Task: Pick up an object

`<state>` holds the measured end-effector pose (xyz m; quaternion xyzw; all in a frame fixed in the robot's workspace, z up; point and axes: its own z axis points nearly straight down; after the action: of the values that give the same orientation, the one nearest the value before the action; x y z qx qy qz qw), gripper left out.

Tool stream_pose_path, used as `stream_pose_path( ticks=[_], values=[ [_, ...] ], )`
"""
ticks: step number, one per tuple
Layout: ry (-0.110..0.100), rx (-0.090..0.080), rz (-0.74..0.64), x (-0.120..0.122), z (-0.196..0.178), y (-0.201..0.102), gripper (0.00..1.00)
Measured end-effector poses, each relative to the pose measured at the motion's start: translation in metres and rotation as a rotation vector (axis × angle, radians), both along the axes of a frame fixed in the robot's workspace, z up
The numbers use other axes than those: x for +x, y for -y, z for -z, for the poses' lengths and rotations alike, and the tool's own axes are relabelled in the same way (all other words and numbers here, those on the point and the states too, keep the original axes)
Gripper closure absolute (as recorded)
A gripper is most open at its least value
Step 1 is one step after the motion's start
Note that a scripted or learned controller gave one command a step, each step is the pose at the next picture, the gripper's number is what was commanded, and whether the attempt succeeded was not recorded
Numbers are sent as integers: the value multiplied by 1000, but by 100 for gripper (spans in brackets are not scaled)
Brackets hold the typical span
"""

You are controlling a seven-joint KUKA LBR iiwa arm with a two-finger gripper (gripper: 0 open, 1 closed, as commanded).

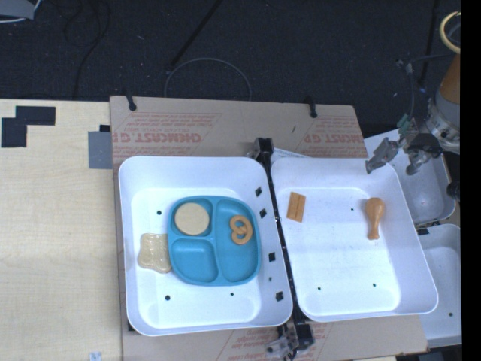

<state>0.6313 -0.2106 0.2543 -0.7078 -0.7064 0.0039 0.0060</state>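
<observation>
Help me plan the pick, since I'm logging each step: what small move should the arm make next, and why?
Probably swing the gripper left and down over the wooden drumstick-shaped piece. The gripper sits open at the right bin's upper right corner, holding nothing, and that piece lies nearest, with bare floor around it.

A single fixed camera looks steeply down from above the bench at a slight slant, far enough back to take in both white bins (197, 318), the cardboard sheet (225, 126) under them and dark, perhaps carpeted, floor beyond the cardboard's far edge.
</observation>
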Motion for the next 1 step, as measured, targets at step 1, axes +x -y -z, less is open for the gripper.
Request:
stream_pose_path(
  ticks=[1],
  values=[
    [12, -2, -2, 2, -8, 0, 0]
  ],
)
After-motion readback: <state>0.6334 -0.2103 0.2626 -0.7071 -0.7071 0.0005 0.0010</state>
